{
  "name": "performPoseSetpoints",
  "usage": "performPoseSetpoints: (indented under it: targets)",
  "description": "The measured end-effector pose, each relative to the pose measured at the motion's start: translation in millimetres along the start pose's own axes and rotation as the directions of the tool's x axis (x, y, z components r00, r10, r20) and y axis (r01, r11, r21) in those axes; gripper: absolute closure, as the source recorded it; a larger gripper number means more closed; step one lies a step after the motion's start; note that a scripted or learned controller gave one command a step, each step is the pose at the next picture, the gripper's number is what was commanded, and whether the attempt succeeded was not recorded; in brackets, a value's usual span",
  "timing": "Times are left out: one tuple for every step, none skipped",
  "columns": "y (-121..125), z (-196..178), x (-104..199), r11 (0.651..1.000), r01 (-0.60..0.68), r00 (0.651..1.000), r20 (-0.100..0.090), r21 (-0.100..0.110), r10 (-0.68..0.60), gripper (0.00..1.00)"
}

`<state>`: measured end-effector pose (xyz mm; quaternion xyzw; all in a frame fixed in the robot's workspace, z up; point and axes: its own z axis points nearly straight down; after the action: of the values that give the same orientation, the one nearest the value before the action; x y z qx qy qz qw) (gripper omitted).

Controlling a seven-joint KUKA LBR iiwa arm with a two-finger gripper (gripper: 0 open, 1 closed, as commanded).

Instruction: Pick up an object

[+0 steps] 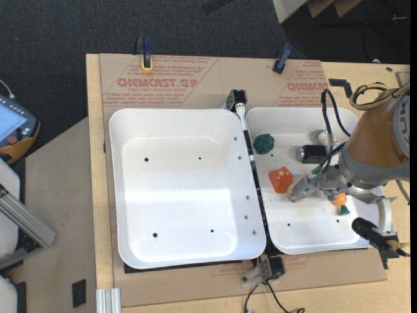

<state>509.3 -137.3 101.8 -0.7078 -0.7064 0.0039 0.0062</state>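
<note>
Tool (301, 190) sits low in the right bin (306, 240), finger state can't tell, just beside the orange block (281, 179), so a slightly off descent could nudge the block toward the green ball (263, 143) and miss the grasp.

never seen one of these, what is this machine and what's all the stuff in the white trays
It is a robot arm, grey with an orange band, reaching in from the right. The single camera sits above the bench and looks down at a slant. Two shallow white bins lie side by side on a cardboard sheet. The arm is over the right bin, which holds a green ball, an orange block, a dark cylinder and a small orange piece. Its gripper sits low beside the orange block; whether it holds anything cannot be told.
</note>
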Motion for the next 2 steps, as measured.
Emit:
performPoseSetpoints:
  targets:
    - [4,-20,0,1.000,0.001,1.000,0.004,-0.016,-0.001,1.00]
    - [42,-87,127,1.000,0.017,1.000,-0.001,-0.025,-0.017,1.00]
